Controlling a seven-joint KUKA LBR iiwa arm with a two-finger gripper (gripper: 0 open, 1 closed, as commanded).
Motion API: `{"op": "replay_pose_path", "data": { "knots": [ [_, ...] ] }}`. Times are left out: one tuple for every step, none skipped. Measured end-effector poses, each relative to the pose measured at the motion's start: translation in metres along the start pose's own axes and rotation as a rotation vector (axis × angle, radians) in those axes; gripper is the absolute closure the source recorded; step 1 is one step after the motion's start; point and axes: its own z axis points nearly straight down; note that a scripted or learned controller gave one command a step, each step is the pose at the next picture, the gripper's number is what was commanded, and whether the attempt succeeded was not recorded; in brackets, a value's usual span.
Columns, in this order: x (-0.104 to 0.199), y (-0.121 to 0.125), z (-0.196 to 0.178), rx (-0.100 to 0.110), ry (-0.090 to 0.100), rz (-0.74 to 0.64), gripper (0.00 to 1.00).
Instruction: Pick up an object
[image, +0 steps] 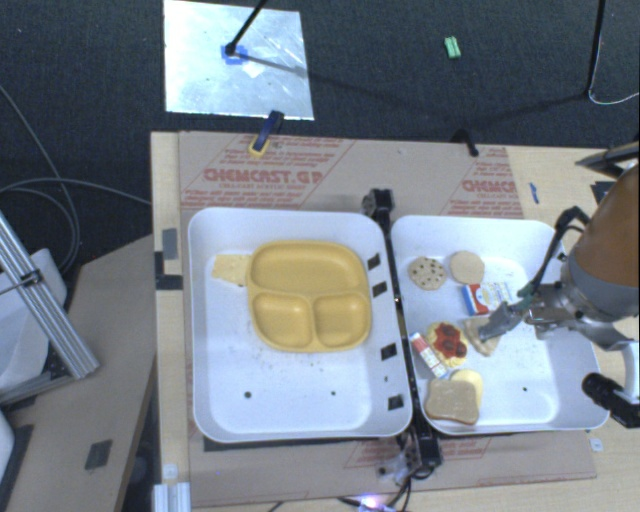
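Gripper (492, 328) low in the right bin (535, 395), among flat toy food pieces.

The grey metal tip sits over a pale tan piece (484, 343) beside a glossy red-and-yellow item (447, 341); I cannot tell how the tip is set. Nearby lie a round speckled cookie (428, 272), a plain tan disc (466, 267), a red-and-white packet (478, 297) and a soft-edged bread slice (454, 397). The left bin (290, 400) carries a smooth yellow three-compartment tray (306, 295).

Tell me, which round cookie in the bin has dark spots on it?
The chocolate chip cookie, at the right bin's far left. Its neighbour, the plain cookie, is pale tan with no spots.
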Motion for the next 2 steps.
{"op": "replay_pose_path", "data": {
  "knots": [
    [-0.005,0.061,0.1,-0.017,-0.004,0.001,0.0],
    [-0.021,0.112,0.109,-0.012,-0.002,-0.003,0.0]
  ]
}}
